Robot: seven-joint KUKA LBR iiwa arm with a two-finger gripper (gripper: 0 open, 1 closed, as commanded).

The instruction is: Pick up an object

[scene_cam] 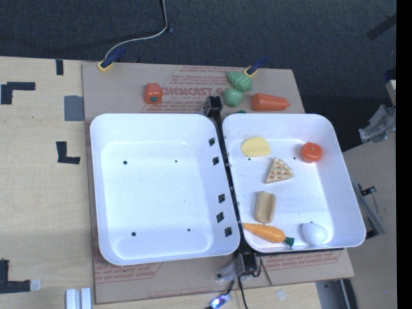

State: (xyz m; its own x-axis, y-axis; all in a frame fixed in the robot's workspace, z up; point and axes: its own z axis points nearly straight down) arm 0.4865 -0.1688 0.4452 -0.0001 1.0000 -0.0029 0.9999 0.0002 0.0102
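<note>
The gripper point(378, 126) appears as a grey metal part at the frame's right edge, outside the bins and well apart from every object; whether it is open or closed cannot be told. Nearest it, the right bin point(335, 172) holds a red tomato point(311, 152), a yellow piece point(255, 147), a pizza slice point(278, 170), a tan block point(264, 206), a carrot point(265, 233) and a white egg point(314, 233). The left bin point(103, 172) touches it on the desk point(38, 192).

"chemcast" printed in red on the cardboard sheet point(187, 90).
</note>
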